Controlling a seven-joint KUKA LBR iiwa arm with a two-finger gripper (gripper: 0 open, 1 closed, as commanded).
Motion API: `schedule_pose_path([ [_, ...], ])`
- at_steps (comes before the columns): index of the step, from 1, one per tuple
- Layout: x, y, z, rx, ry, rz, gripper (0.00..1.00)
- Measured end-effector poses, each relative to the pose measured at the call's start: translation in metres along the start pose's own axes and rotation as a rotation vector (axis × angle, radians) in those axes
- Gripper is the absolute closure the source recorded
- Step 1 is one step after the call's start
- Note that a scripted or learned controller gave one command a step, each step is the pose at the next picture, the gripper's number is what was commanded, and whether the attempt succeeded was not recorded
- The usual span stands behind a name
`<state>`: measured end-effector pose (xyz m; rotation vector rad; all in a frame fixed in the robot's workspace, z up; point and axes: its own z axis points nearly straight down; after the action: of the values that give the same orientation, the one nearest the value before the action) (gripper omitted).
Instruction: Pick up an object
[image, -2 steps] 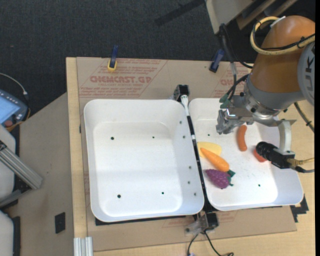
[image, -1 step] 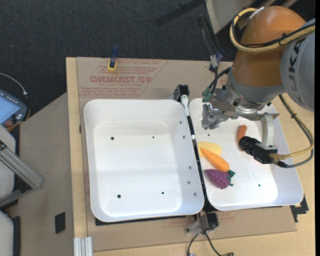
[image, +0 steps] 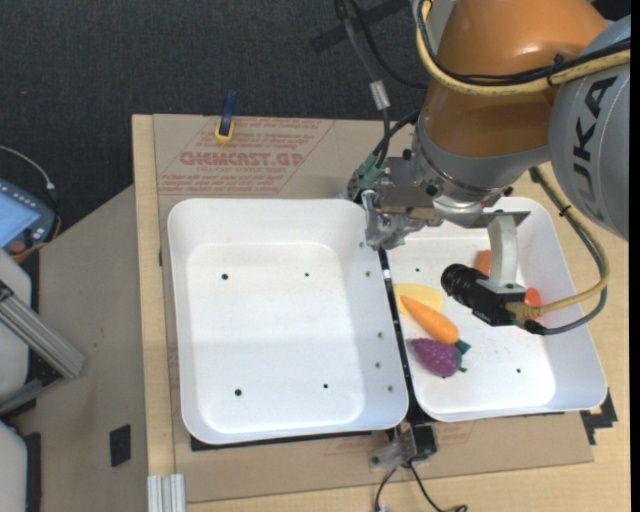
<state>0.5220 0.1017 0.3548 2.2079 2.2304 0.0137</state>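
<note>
The jaws hung over the right bin (image: 545, 372), grip impossible to tell; a carrot (image: 430, 319) lay just beside them.

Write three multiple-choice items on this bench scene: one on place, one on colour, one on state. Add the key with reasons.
1. Where does the orange carrot lie?
A. in the left bin
B. in the right bin
C. on the cardboard

2. What colour is the toy beside the carrot's lower end?
A. purple
B. blue
C. white

3. How does the carrot stand to the gripper?
A. clamped in it
B. hanging from it
C. lying apart from it

Key: 1 B, it rests on the right bin floor near the divider. 2 A, the grape-like toy is purple. 3 C, the gripper sits higher up by the bins' shared edge, apart from the carrot.
</note>
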Motion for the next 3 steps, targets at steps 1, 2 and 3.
schedule_pose_path([
  [1,0.096,-0.011,-0.052,0.001,0.001,-0.001,1.0],
  [2,0.125,-0.042,-0.058,0.01,-0.003,0.006,1.0],
  [3,0.124,-0.041,-0.068,0.007,-0.004,0.007,1.0],
])
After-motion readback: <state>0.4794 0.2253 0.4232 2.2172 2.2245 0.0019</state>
